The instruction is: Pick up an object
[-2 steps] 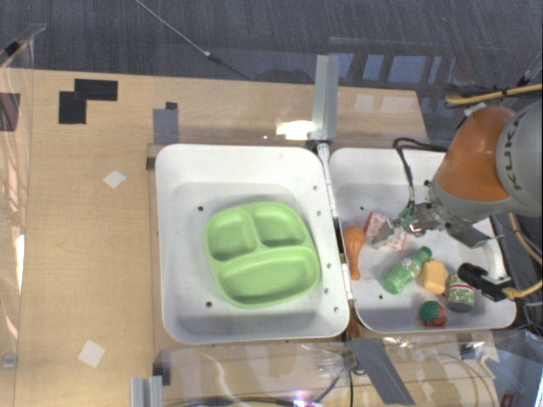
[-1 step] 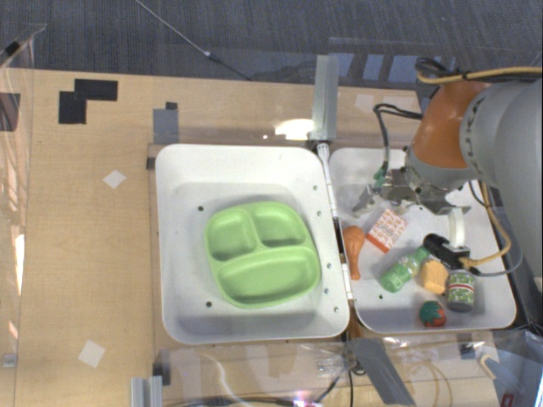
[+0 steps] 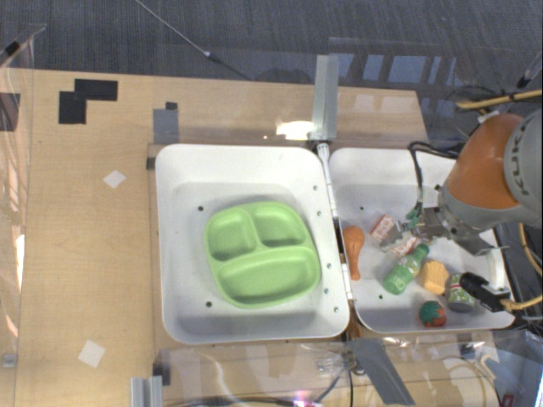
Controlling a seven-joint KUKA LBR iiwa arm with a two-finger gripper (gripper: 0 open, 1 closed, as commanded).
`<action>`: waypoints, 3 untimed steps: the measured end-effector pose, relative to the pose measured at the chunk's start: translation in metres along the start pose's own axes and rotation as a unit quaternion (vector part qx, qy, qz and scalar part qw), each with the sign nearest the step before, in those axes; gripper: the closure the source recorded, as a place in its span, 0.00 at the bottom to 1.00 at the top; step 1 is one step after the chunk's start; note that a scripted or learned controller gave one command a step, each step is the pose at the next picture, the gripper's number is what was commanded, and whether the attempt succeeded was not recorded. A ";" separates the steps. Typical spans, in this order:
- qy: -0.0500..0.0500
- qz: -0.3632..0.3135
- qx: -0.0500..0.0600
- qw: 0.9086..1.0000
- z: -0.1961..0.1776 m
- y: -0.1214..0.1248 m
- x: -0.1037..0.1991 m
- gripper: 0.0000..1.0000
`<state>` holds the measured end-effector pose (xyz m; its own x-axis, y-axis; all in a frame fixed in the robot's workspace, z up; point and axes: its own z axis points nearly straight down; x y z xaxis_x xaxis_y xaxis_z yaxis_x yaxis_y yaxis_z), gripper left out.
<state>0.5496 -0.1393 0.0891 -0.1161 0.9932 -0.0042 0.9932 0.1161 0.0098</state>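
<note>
Here the pincer (image 3: 417, 227) hangs over the right bin (image 3: 373, 172), green bottle (image 3: 402, 271) just below; grip state cannot be told.

Open floor at right bin's (image 3: 373, 172) far end; toy clutter (image 3: 405, 265) nearer.

Lying in the right-hand shallow white bin (image 3: 373, 176): orange toy drumstick (image 3: 353, 248) by the left wall, pinkish wrapped packet (image 3: 383, 229), green plastic bottle (image 3: 403, 270) tilted, yellow toy block (image 3: 434, 275), red-and-green round toy (image 3: 433, 313) near the front rim.
</note>
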 end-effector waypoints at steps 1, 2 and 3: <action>-0.001 -0.002 -0.004 1.000 -0.013 0.003 0.000 1.00; 0.002 -0.028 0.001 1.000 -0.139 0.036 0.055 1.00; 0.001 0.108 -0.001 0.994 -0.001 0.038 0.040 1.00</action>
<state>0.5822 -0.0948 0.0898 0.0993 0.9951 0.0002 0.9950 -0.0993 0.0126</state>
